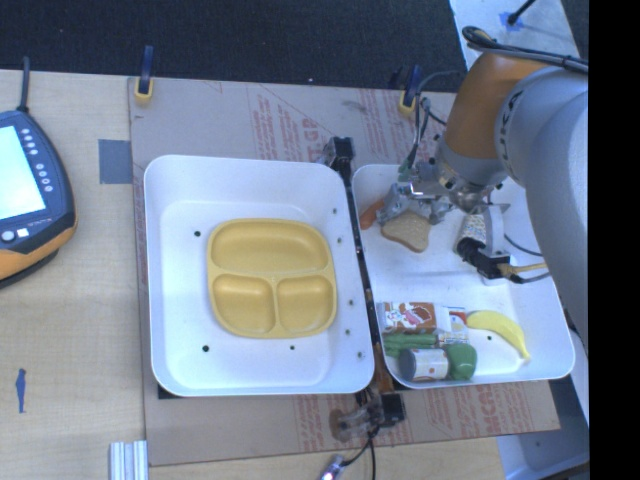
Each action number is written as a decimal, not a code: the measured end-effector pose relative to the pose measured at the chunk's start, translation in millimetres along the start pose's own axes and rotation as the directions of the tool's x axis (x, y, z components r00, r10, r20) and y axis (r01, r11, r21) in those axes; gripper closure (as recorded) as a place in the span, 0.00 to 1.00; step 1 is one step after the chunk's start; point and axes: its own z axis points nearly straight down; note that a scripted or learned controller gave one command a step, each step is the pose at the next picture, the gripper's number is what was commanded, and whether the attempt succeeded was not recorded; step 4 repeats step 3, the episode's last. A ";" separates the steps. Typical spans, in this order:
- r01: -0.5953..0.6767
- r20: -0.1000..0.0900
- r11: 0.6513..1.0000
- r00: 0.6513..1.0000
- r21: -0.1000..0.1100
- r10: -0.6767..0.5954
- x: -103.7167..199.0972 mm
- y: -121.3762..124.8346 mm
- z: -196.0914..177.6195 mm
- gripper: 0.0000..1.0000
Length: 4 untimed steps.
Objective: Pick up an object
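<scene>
In the right bin (530,293), near its far left corner, lies a tan slice of toast (406,234). My gripper (415,205) hangs directly over the toast's far edge, touching or nearly touching it. A small orange piece (369,215) lies just left of the gripper, against the bin's left wall. Along the near edge of the same bin sit a red and white box (408,317), a green bottle (437,347) and a yellow banana (501,329).
The left bin (165,268) holds a yellow divided plate (271,276). A brown-labelled container (430,366) lies beside the green bottle. An orange-edged teach pendant (30,196) rests on the bench at the far left. The arm covers the right bin's far right part.
</scene>
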 end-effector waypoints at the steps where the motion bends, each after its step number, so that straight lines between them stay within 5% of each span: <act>1: -0.001 -0.001 1.000 1.000 -0.001 0.001 -0.7 0.1 0.0 0.00; 4: -0.002 -0.004 1.000 1.000 -0.004 0.002 -4.5 1.0 -0.1 0.00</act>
